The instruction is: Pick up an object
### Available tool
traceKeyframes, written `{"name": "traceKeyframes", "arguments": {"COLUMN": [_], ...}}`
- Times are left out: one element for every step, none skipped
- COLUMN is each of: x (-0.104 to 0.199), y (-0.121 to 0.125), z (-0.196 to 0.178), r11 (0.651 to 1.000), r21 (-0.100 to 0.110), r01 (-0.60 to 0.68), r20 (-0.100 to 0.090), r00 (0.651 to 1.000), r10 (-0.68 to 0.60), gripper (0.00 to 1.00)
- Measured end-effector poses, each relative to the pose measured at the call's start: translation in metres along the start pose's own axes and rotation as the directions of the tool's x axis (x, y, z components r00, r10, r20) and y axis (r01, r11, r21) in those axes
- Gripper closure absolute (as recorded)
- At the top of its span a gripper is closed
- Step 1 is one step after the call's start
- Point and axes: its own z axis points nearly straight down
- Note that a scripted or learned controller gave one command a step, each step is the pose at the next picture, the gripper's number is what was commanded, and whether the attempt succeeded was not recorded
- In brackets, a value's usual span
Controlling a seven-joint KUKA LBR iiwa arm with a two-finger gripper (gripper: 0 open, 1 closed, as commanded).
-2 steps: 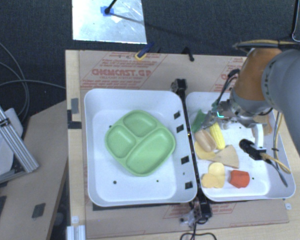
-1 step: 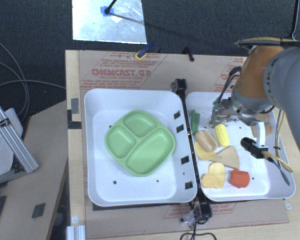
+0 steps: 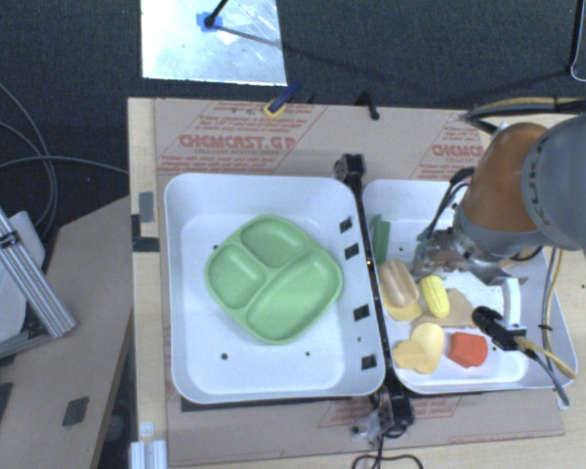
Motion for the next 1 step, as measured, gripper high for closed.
{"name": "traceKeyframes", "arguments": {"x": [0.0508], "y": [0.0353], "z": [-0.1072], "r11": [1.000], "r21": [-0.015], "r01": [0.011], "r20": [-0.001], "r00": [1.000], "r10": [-0.011], "gripper": [1.00]}}
